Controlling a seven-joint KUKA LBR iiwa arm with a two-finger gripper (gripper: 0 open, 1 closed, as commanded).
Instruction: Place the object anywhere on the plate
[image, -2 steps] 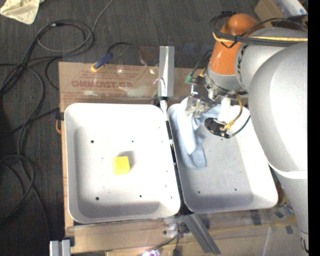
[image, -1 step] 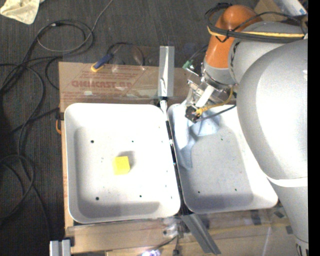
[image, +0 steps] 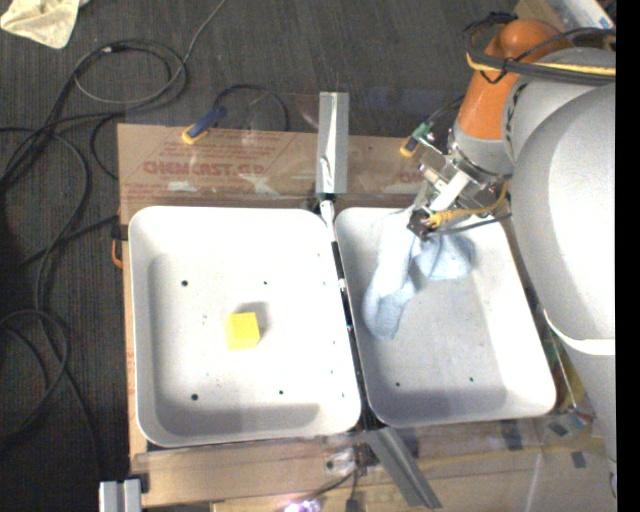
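I count two white bins: one yellow block (image: 243, 330) in the left bin (image: 170, 230), one pale blue cloth (image: 400, 285) in the right bin (image: 500, 330). The hand (image: 424, 222) pinches the cloth's top corner.

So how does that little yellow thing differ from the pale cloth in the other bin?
The yellow block is small, boxy and bright; the light blue cloth is larger, limp and pale. The block lies alone in the left bin; the cloth hangs from the tool into the right bin.

I am working in a robotics lab: below my fingers (image: 428, 222) two white bins (image: 150, 300) are sitting on a cardboard-covered bench (image: 230, 165), cables (image: 60, 150) trailing over dark carpet beyond.
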